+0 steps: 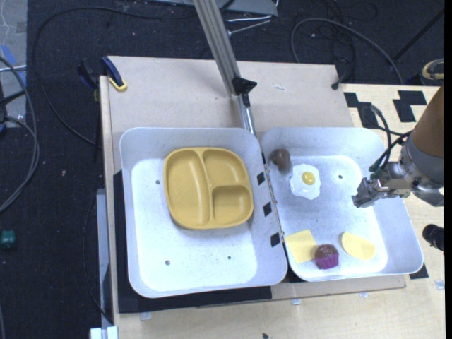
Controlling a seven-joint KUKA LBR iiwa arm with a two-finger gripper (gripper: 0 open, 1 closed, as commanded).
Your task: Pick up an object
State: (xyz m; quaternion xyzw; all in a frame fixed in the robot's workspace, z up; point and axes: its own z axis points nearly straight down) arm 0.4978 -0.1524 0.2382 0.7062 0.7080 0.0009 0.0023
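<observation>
In the right bin (367, 150) lie a fried egg toy (306, 181), a small brown lump (281, 159) near the bin's far left corner, a yellow cheese square (301, 245), a purple round toy (325, 256) and a yellow wedge (358, 246). My gripper (364, 195) hangs at the right side of this bin, above its floor, right of the egg and above the yellow wedge. Nothing shows between its fingers.
The left bin (141, 210) bears a yellow divided plate (208, 188). A metal pole (220, 41) slants from the top down to the seam between the bins. Cables lie on the dark floor around the bench.
</observation>
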